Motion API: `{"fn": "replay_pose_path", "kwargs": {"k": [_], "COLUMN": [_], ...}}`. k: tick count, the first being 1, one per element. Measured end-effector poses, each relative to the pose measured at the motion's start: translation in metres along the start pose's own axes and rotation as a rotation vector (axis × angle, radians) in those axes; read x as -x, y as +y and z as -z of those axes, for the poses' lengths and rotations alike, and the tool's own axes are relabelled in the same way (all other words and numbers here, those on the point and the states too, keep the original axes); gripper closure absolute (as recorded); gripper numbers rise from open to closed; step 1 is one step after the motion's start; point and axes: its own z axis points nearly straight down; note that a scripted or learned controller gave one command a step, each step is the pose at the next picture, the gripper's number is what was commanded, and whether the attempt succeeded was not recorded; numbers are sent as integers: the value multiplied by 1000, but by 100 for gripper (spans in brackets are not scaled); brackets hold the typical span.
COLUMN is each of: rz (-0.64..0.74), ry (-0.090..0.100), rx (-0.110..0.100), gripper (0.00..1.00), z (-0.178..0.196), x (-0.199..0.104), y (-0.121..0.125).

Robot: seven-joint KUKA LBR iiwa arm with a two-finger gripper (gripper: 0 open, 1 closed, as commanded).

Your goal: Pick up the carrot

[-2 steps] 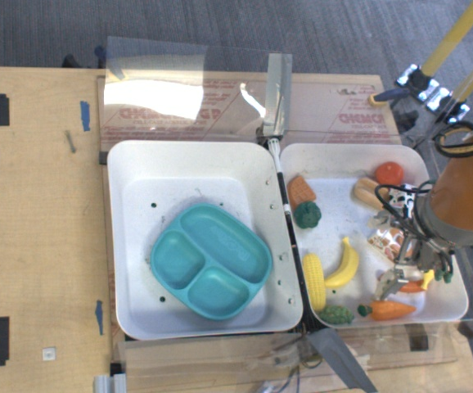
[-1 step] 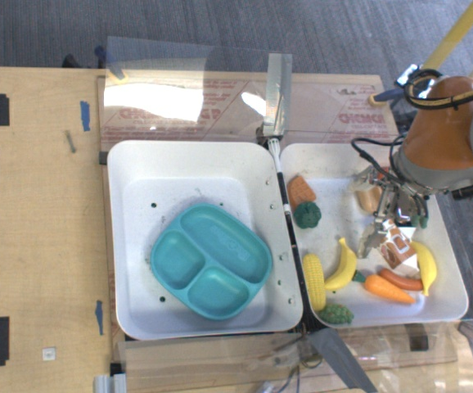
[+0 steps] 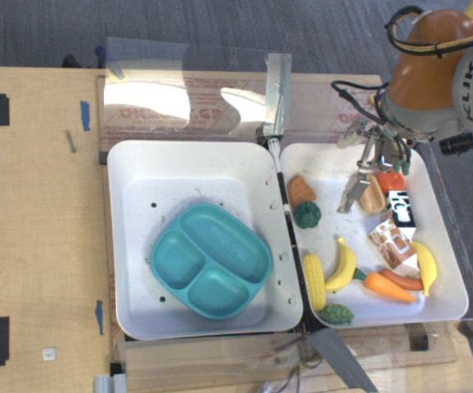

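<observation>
On the table (image 3: 32, 244), the left white bin (image 3: 138, 170) holds a teal divided plate (image 3: 210, 259) lying flat near its middle; just across the divider, the right bin (image 3: 449, 301) carries an orange-brown piece (image 3: 301, 190) with a dark green piece (image 3: 307, 214) beside it, a corn cob (image 3: 313, 279) along the left wall, broccoli (image 3: 337, 313) at the front edge and a banana (image 3: 342, 265) beside the cob; the carrot (image 3: 389, 287) lies flat near the front right, next to a second yellow piece (image 3: 426, 267); the end effector (image 3: 366, 183) hangs over the bin's rear, well apart from the carrot, its fingers spread and holding nothing.
</observation>
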Motion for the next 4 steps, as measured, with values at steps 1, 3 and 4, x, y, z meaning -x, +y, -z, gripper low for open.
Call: {"fn": "replay_pose_path", "kwargs": {"k": [1, 3, 4], "rz": [-55, -553, -155], "ry": [-5, -18, -10], "rx": [0, 7, 2], "gripper": [0, 0, 0], "z": [-70, 34, 31], "x": [-100, -190, -145], "y": [-11, 20, 78]}}
